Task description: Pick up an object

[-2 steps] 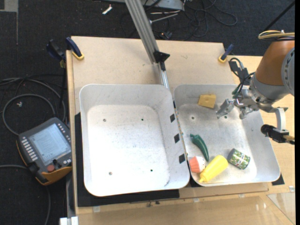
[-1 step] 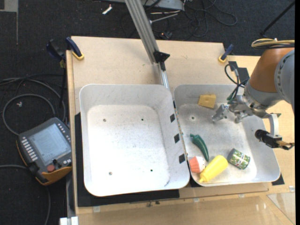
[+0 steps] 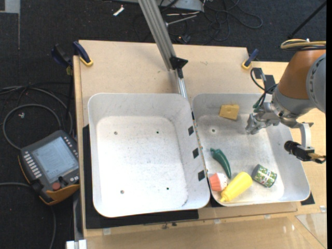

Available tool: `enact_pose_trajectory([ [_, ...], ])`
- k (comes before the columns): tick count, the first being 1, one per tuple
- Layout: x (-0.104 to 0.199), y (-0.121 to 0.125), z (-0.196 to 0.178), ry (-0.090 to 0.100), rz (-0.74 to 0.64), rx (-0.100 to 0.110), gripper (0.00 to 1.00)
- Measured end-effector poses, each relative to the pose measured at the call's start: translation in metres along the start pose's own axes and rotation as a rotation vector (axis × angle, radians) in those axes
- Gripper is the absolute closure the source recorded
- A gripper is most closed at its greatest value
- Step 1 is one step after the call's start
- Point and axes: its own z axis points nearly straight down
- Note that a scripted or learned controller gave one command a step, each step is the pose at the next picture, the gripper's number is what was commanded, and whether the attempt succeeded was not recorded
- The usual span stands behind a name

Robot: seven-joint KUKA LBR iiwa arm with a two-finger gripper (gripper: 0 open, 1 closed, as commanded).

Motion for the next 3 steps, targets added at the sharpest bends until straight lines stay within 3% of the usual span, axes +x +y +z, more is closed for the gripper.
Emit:
enact_pose_trajectory([
  [3,0.002,0.007,-0.150,-0.001,-0.003,-0.005,1.00],
])
